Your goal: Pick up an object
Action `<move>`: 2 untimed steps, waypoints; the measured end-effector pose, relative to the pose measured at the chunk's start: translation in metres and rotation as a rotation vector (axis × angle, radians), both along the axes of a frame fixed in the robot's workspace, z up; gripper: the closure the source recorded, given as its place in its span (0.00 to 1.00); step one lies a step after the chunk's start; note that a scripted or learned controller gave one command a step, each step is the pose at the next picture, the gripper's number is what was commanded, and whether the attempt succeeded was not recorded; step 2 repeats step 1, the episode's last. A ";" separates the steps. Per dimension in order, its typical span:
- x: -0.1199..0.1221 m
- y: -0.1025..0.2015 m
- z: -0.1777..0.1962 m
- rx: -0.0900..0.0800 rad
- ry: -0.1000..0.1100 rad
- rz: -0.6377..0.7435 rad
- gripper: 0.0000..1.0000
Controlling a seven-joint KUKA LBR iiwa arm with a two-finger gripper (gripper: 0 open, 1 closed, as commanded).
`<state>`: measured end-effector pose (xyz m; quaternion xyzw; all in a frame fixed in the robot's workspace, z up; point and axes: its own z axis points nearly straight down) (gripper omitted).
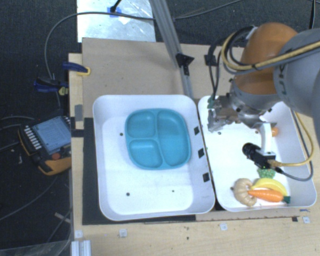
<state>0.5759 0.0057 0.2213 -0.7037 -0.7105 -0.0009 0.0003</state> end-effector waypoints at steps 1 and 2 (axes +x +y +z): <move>0.006 0.058 -0.007 -0.001 -0.001 -0.001 1.00; 0.006 0.058 -0.007 -0.001 -0.001 -0.001 1.00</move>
